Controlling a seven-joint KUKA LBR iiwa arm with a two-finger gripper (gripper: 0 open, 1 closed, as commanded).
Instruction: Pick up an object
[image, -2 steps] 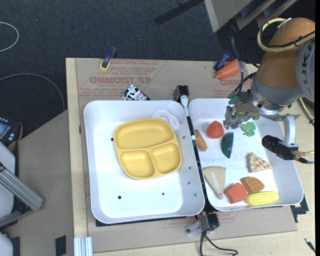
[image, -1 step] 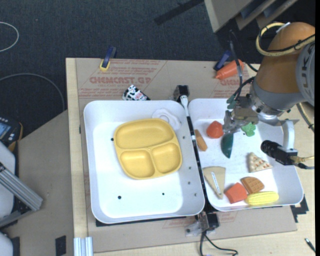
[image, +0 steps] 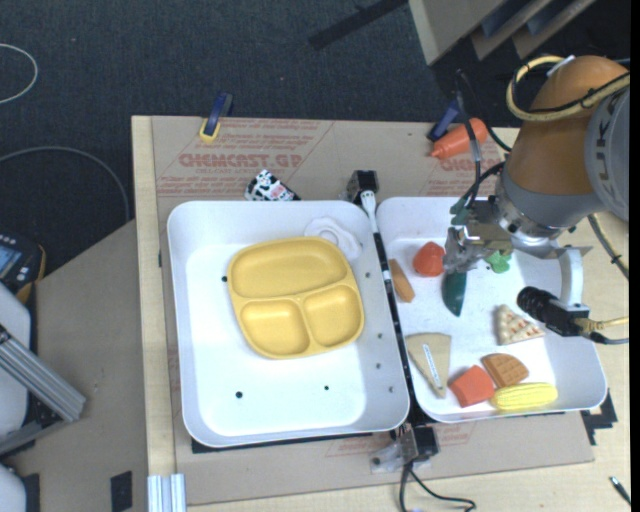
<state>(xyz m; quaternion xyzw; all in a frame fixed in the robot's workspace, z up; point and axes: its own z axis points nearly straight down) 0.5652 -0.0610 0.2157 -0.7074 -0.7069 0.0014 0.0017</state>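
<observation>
- Fingers (image: 455, 256) first: honestly we can't tell if they're apart or pinched. The gripper (image: 460, 266) body and the arm's shadow smear them together, so we're not calling a grasp.
- Right under the tips sits the dark teal piece (image: 455, 293), in the right bin (image: 590, 352). Its top end runs straight up into the tips. That's our best guess for the task's thing, but whether it's actually between the tips is hidden.
- Risk one, as we see it: if the tips only have that narrow top end, a lift could let it swing or slide out.
- Just to the left of the tips is the red round piece (image: 429, 259), and just to the right is a small green bit (image: 499, 263). Both sit close enough that a descending or shifting gripper might nudge them or pinch the wrong one.
- A bit further left is the orange stick (image: 402, 281), up against the bin wall. It could get shoved there.
- Further out, below the tips, are the cream wedge (image: 428, 356), red block (image: 472, 385), brown piece (image: 503, 368) and yellow corn (image: 525, 397). They're well apart, so low worry.
- Farthest left is the yellow divided plate (image: 295, 297) in the left bin (image: 200, 330), which isn't in play.
- The arm covers the right bin's far corner, so anything lying there we can't make out.
</observation>
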